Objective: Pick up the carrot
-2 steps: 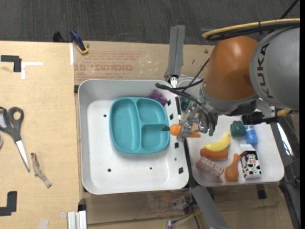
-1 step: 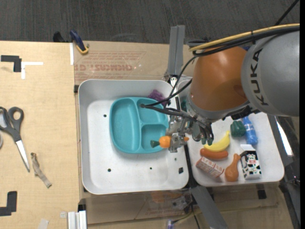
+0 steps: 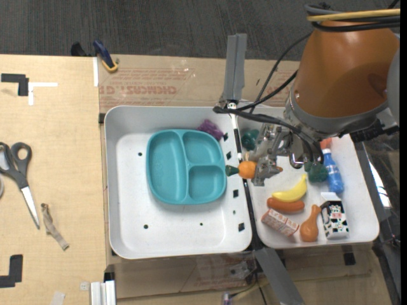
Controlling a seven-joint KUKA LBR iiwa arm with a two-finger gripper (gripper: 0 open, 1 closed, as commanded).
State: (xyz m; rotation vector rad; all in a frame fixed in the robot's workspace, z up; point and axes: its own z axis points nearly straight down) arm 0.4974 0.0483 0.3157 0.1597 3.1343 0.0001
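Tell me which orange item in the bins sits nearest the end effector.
The carrot, right at the end effector on the divide between bins. The other orange item lies lower, by the banana.

The bench (image 3: 44,170) is covered with light wood board. Two white bins are placed on it side by side: the left bin (image 3: 121,189) and, touching it on the right, the right bin (image 3: 369,189). Scissors (image 3: 19,170) are seen well to the left of the left bin, near a small strip (image 3: 54,227).
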